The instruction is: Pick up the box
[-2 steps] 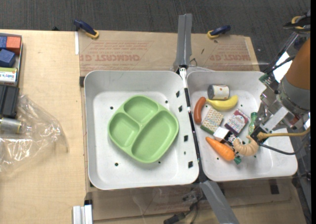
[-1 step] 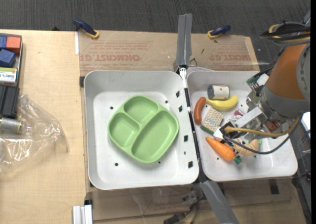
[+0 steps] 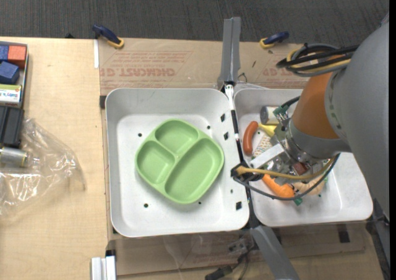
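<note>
**binwatcher:** Where's the box in this one? I keep losing it.

**kuka_fan:** I reckon it's the pale speckled box [image 3: 265, 144] in the right bin [image 3: 346, 212], over by that bin's left wall. Only a corner pokes out, and the rest is under the wrist. It's just beside the red sausage-looking toy [image 3: 250, 137], with a yellow piece [image 3: 270, 129] at its far end.

**binwatcher:** And which way is it from the gripper?

**kuka_fan:** The gripper [image 3: 286, 167] is low in the same bin, buried in cables. From there the box lies toward the left bin [image 3: 114, 149] and a bit toward the back of the surface. It's close, but not between anything as far as I can see. An orange carrot toy [image 3: 279, 188] sits on the gripper's near side, so it's the opposite way from the box.

**binwatcher:** Is it open or closed?

**kuka_fan:** Honestly can't tell, since the wrist and wiring block it. I wouldn't say it's holding anything.

**binwatcher:** What about the box's long axis?

**kuka_fan:** Too much is hidden. My guess is it runs slantwise, roughly alongside the sausage, so the next move means shifting toward the divider. The green plate [image 3: 179, 161] in the other bin is well out of it.
</note>
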Action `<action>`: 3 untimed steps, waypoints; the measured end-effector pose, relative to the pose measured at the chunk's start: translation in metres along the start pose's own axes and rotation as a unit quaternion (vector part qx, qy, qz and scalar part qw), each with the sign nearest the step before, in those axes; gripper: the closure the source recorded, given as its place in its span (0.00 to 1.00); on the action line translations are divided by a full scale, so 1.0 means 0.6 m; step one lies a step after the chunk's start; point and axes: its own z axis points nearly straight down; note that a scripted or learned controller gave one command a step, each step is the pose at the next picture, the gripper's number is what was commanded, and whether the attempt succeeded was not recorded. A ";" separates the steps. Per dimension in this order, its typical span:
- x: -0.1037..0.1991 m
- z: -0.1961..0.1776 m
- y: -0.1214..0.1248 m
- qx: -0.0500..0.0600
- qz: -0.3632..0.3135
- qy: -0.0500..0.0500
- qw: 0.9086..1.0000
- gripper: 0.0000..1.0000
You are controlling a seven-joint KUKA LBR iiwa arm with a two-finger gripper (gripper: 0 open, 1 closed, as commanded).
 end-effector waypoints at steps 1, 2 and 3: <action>0.000 -0.013 0.002 0.000 -0.001 -0.002 1.000 1.00; 0.000 -0.027 0.003 0.001 -0.002 -0.004 1.000 1.00; 0.049 -0.001 -0.123 -0.001 -0.209 0.000 0.978 1.00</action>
